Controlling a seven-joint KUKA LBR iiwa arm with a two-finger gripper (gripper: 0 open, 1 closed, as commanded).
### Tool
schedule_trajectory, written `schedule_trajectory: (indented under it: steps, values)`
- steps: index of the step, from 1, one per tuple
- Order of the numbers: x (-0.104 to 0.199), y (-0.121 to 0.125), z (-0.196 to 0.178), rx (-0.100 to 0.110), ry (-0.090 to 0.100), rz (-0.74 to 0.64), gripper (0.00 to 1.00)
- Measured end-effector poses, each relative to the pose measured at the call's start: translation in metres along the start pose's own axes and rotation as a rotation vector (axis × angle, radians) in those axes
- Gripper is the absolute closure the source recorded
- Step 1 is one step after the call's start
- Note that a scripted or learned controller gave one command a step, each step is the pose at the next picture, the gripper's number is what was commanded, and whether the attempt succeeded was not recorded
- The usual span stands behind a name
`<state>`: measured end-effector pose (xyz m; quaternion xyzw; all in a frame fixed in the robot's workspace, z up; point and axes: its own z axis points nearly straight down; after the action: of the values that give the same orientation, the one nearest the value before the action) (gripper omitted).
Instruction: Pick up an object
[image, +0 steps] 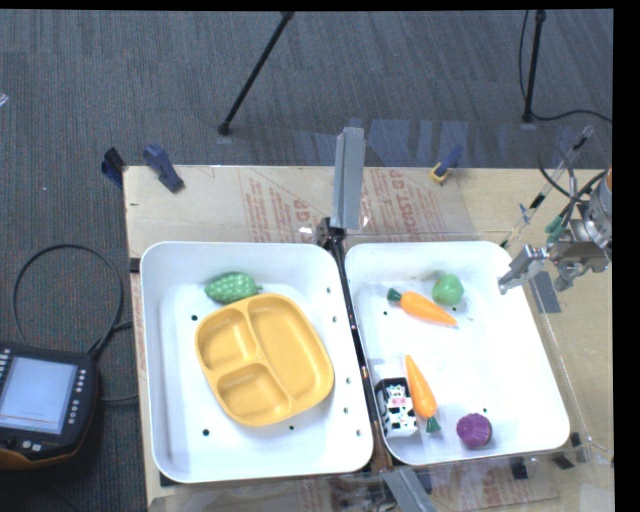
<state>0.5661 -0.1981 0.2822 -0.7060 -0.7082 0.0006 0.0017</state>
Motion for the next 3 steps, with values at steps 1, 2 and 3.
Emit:
schedule_trajectory:
  steps: [1, 2, 3]
  values:
    - [0.045, 0.033, 0.116, 0.009, 0.002, -0.045, 0.00]
    - [0.058, 0.068, 0.198, 0.005, 0.002, -0.126, 0.00]
    - [0.056, 0.070, 0.186, 0.005, 0.003, -0.124, 1.00]
